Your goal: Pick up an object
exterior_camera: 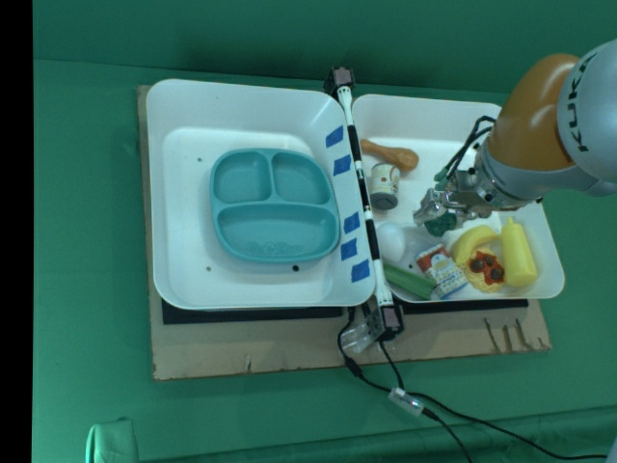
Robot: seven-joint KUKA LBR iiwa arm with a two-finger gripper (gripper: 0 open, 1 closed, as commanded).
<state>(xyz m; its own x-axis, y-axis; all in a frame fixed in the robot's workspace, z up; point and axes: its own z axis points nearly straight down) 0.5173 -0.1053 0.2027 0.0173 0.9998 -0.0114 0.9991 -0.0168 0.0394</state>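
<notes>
My gripper hangs over the middle of the right bin, on the grey arm with its orange band. A small dark green object sits right at the gripper's tip, partly hidden by it. Whether it is held or just lies below, I cannot tell. Around it lie a white egg, a banana, a small tan cup and a brown drumstick.
A yellow bottle, a yellow piece with red dots, a red-and-white packet and a green cucumber crowd the right bin's front. The left bin holds a teal divided plate. A taped divider separates the bins.
</notes>
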